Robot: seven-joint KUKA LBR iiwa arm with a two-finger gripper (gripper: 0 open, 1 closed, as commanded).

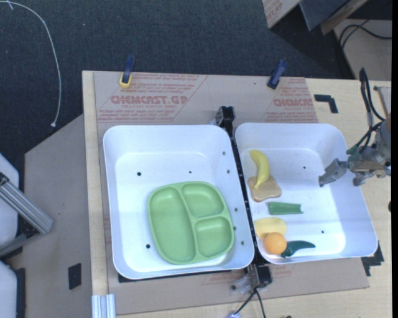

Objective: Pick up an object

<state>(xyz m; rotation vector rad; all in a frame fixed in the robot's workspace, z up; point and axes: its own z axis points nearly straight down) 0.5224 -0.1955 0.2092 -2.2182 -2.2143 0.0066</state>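
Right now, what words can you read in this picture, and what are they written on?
"CHEMCAST GP" in red, on the brown board behind the left bin.
The same red print begins again on the board behind the right bin, "CHEMCAST", with the end cut off.
Smaller red lines above and below both prints are too blurred to read.
Red print on the cardboard box at the top is too small to read.

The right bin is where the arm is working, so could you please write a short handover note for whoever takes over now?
Gripper: over the right bin, near its right wall, holding nothing visible.
Things: banana, tan piece, green strip, yellow piece, orange and dark green piece lie along that bin's left side. Green tray sits in the left bin.
Done: nothing picked.
Left: grasp and lift one object.
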